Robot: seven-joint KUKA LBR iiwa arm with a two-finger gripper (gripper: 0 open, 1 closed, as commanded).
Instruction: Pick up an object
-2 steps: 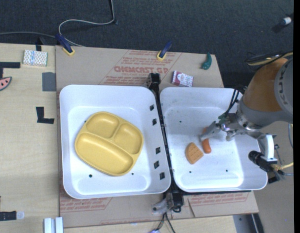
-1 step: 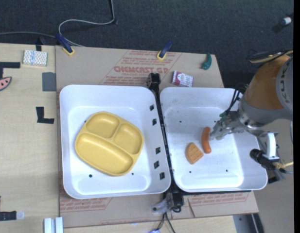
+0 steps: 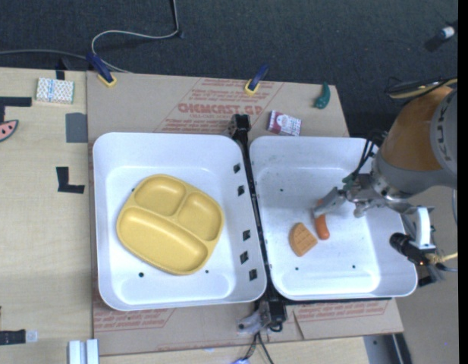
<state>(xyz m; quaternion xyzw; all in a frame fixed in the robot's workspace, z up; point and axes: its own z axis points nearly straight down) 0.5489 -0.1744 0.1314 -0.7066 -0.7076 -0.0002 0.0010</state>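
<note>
Orange carrot piece [image 3: 321,227] sits at six o'clock of my claw [image 3: 321,205]; my grip I cannot tell.

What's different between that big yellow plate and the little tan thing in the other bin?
The yellow plate is much larger than the tan piece, covering much of the left bin, while the tan piece takes a small spot in the right bin. The plate is bright yellow with three compartments; the tan piece is plain and roughly wedge-shaped. An orange piece lies beside the tan piece; the plate lies alone. Both rest on white bin floors.
</note>
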